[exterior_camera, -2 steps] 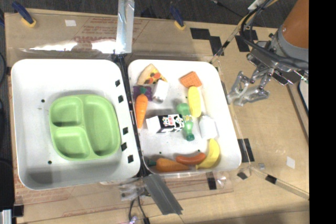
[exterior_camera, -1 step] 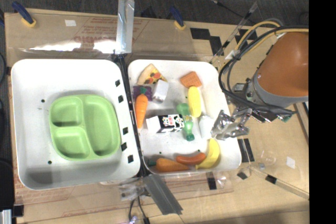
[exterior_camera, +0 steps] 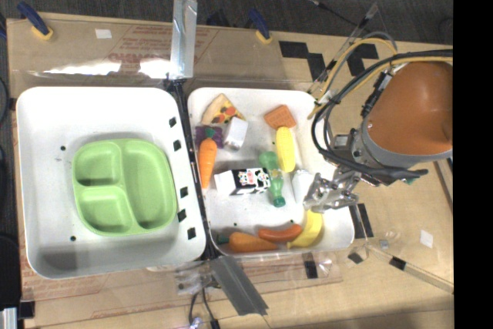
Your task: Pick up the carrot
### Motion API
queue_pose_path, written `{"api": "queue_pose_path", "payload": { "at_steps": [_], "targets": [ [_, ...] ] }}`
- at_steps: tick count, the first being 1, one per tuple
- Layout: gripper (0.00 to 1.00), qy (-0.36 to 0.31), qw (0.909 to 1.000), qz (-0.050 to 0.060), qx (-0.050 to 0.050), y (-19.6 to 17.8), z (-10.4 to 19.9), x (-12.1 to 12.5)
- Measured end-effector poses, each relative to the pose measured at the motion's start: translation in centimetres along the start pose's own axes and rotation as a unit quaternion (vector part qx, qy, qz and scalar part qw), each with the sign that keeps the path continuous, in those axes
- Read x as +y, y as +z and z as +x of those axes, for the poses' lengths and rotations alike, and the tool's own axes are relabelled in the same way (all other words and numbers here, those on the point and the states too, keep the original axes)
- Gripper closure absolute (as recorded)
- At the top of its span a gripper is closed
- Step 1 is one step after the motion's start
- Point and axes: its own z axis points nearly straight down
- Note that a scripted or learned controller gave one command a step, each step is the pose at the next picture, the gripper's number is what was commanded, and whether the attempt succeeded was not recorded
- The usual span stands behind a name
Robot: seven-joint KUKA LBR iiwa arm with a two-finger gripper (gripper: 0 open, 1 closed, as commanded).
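My arm reaches in from the right, my end effector low over the right bin's right edge; its opening I cannot tell. The carrot, orange with a green top, lies along that bin's left wall. A green plate sits in the left bin on the counter.

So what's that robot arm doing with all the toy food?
It's meant to pick up the carrot, which lies at the left edge of the right bin, beside a pizza slice, a corn cob and a banana. The pincer hangs over the bin's right side, across from the carrot, so nothing is picked up yet. The left bin holds a green divided plate.
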Motion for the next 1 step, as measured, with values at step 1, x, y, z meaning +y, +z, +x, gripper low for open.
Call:
{"api": "queue_pose_path", "payload": {
  "at_steps": [1],
  "targets": [
    [1.0, 0.085, 0.9964, 0.003, -0.001, -7.64, -1.75, -3.2]
  ]
}}
